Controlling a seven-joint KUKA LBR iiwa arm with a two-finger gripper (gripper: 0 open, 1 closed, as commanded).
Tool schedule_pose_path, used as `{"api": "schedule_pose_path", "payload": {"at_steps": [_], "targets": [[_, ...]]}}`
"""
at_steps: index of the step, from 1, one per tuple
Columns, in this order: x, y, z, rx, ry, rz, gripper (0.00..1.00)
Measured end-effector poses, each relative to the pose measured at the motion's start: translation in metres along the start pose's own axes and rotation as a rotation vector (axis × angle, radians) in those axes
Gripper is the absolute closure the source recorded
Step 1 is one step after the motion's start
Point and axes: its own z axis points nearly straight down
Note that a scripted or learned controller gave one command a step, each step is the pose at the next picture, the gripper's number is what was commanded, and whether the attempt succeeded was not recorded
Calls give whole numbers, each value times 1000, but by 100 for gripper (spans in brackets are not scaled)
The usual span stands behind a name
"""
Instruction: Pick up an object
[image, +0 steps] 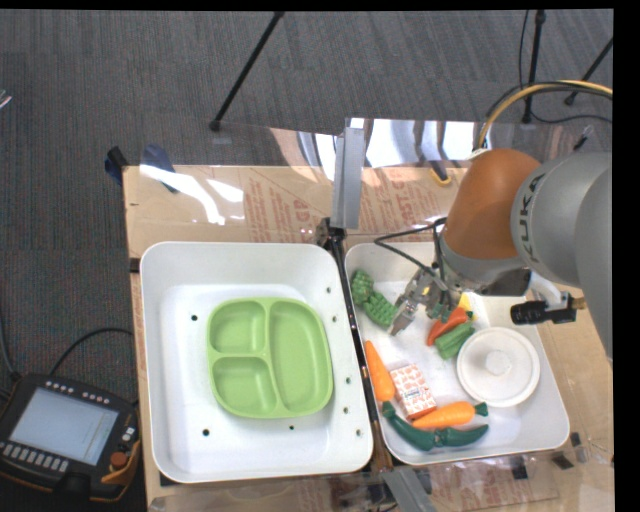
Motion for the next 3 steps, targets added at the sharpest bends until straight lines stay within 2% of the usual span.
{"api": "schedule_pose_path", "payload": {"at_steps": [1,2,3], "targets": [[7,-29,-193,-6,-13,239,100],[10,-19,1,0,0,286,100],[10,-18,0,0,-1,285,0]]}}
